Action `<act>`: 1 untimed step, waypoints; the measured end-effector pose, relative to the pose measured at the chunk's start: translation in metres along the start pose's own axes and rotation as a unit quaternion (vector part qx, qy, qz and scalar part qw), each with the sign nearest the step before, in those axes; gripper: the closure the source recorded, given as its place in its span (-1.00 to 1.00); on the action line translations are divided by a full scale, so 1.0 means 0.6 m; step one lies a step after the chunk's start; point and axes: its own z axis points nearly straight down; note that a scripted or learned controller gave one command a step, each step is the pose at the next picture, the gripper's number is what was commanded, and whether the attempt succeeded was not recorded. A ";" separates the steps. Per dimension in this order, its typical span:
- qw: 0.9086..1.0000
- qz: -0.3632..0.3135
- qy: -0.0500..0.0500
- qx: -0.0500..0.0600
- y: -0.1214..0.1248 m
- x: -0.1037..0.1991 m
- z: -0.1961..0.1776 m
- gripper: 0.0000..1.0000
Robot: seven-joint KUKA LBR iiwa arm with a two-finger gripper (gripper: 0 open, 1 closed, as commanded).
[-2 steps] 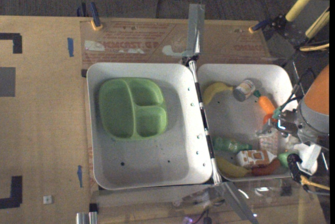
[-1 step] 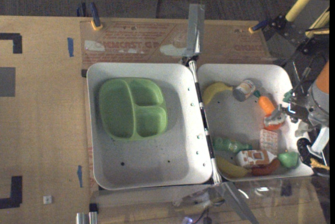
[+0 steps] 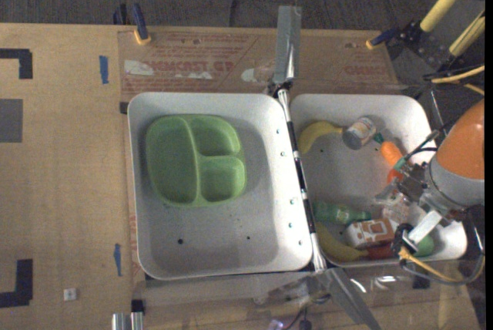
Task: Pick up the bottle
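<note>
While the grey arm [image 3: 462, 166] reaches in from the right edge of the frame, its gripper [image 3: 399, 190] hangs low over the right-hand part of the right bin [image 3: 331, 109]. From this angle I cannot tell whether the gripper is spread or closed, and nothing can be seen pinched in it.

The green bottle [image 3: 339, 213] lies on its side in the lower part of that bin, to the left of the gripper and close to the bin's left wall. Just below and to the right of the bottle sits a small white and red carton [image 3: 370, 230]. A yellow banana [image 3: 337, 246] curves along the bin's lower left corner beneath both.

Toward the top of the same bin a second banana [image 3: 316, 134] lies beside a grey can [image 3: 359, 132]. An orange item [image 3: 391, 153] lies lower right of the can, just above the gripper.

The left bin [image 3: 146, 244] holds a green divided plate [image 3: 196, 159] in its upper half. Both bins rest on a brown bench [image 3: 62, 166].
</note>
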 end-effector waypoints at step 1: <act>0.999 0.043 -0.002 0.003 0.037 -0.051 -0.149 -1.00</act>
